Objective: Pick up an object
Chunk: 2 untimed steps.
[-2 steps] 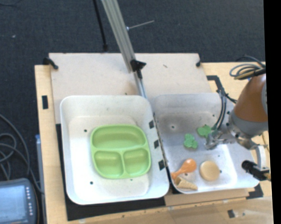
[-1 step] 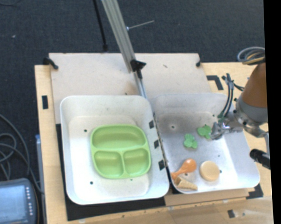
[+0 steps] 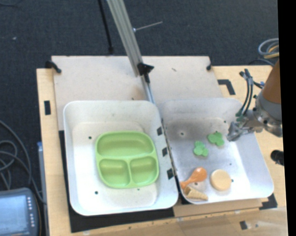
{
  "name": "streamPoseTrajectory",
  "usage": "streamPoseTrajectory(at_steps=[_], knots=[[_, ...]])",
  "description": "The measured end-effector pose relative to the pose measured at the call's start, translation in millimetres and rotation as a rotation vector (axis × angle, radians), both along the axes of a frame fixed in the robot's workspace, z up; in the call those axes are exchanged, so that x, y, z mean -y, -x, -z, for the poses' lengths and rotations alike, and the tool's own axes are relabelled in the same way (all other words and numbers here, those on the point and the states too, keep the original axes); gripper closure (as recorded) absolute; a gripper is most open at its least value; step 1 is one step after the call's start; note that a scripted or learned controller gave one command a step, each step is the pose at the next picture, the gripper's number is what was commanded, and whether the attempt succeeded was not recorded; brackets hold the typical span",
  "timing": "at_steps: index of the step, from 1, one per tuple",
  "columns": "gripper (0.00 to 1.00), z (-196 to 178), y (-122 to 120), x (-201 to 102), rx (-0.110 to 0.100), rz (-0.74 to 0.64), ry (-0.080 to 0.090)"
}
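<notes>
Over the right bin point(image 3: 248, 181) our gripper point(image 3: 235, 132) hangs near the far right side, close to the bin's wall. We cannot tell how its tips are set; they are too small and dark to read.

We have not picked up anything yet. Down in the right bin we see two small green pieces: one green piece point(image 3: 216, 139) lies just beside the gripper, and the other green piece point(image 3: 200, 149) sits a little past it. Nearer the front lie an orange spoon point(image 3: 196, 176), a tan round block point(image 3: 220, 180) and a little cone point(image 3: 196, 192). The left bin point(image 3: 80, 142) holds a green tray point(image 3: 126, 158).

We think the closest green piece is the best pick. To do it well, we should move over its middle, go straight down, and close slowly. It looks flat and small, so it could slip out. We should keep away from the bin wall, so we don't bump it.
</notes>
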State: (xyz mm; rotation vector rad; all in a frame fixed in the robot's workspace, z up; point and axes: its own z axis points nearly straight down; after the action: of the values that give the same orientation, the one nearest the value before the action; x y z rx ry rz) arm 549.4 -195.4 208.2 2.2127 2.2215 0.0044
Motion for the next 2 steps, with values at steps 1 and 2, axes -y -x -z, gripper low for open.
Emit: streamPoseTrajectory(at_steps=[1,2], knots=[[1.00,-10,-2,-50,-0.003,-0.004,-0.004],[1.00,-26,7,-98,-0.004,-0.004,-0.004]])
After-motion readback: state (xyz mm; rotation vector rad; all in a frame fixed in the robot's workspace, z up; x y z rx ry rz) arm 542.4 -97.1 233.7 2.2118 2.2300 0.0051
